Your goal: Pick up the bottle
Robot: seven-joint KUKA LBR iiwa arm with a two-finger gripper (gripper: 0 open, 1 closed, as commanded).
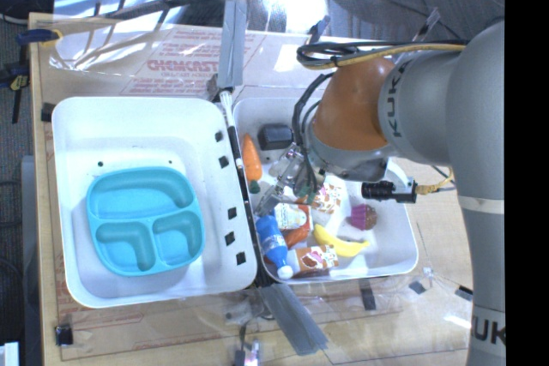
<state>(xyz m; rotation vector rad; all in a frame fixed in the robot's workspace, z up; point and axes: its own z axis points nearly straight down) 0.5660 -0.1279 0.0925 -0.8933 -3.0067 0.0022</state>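
Observation:
A blue bottle [272,240] with a white cap [285,272] lies on its side along the left wall of the right bin [396,257], cap toward the front. My gripper [286,183] is low in that bin, just behind the bottle's far end and over a pile of food packets. The grey arm with its orange band [352,111] hangs over the bin's back half and hides what lies under it. Nothing is visibly held.
Around the bottle lie an orange carrot [250,159], a yellow banana [340,243], a purple item [362,217], snack packets [316,258] and a black object [274,135]. The left bin [69,133] holds a blue divided tray [144,219].

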